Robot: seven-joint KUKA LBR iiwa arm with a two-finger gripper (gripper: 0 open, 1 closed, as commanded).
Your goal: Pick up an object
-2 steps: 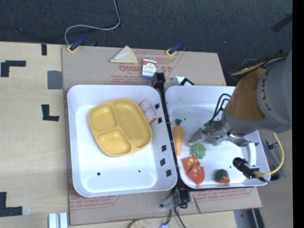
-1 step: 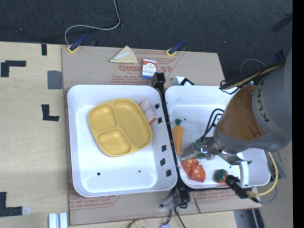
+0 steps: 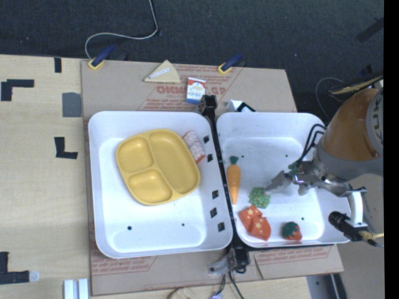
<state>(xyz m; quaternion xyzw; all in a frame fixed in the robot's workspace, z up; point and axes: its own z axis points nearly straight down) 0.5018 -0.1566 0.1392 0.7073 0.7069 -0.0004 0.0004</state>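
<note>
Bins numbered two on the table: a shallow white left bin (image 3: pixel 106 229) and a shallow white right bin (image 3: pixel 274 126), set side by side on a sheet of brown cardboard (image 3: pixel 262 83). One yellow plastic plate with three compartments (image 3: pixel 157 166) was seen in the left bin, and one small pinkish wrapped packet (image 3: pixel 194 146) lay touching its upper right edge.

Four toy foods were counted in the right bin: one orange plastic carrot (image 3: pixel 234 180) near the left wall, one green toy broccoli floret (image 3: pixel 259 197) just right of it, one red toy pepper piece (image 3: pixel 255 222) below the broccoli, and one red-and-green toy strawberry (image 3: pixel 291 230) near the bottom wall, apart from the rest.

One grey arm with an orange band (image 3: pixel 349 136) was seen reaching in from the right. Its gripper (image 3: pixel 280 180) was held low over the right bin, just right of the broccoli; nothing was seen between its fingers, and whether they were spread or pressed together could not be told.

One small red-and-white carton (image 3: pixel 196 90) and one tan triangular wedge (image 3: pixel 163 72) lay on the cardboard above the bins.
</note>
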